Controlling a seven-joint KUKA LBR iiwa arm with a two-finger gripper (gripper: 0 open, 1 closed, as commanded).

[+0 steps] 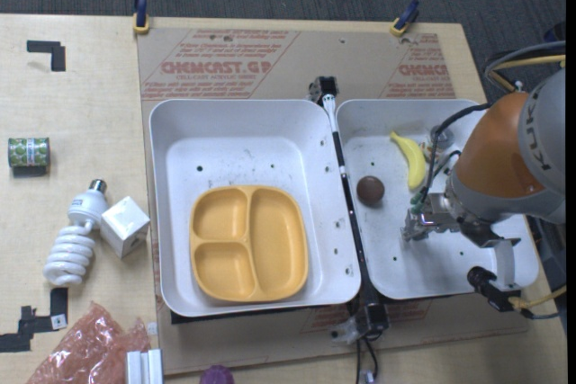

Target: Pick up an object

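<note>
A bulky grey arm (531, 166) is seen, banded in orange with dark lettering; yellow and black cables are looped around it; above the jaws, a metallic gripper (416, 225) block is mounted.

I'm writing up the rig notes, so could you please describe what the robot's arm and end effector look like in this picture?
The arm is bulky and rounded, with a grey body, a broad orange band above the wrist and dark lettering at its right edge. Yellow and black cables loop along it. The end effector is a small metallic grey assembly with bits of green, and a black cylindrical fitting sticks out beneath the wrist.
</note>
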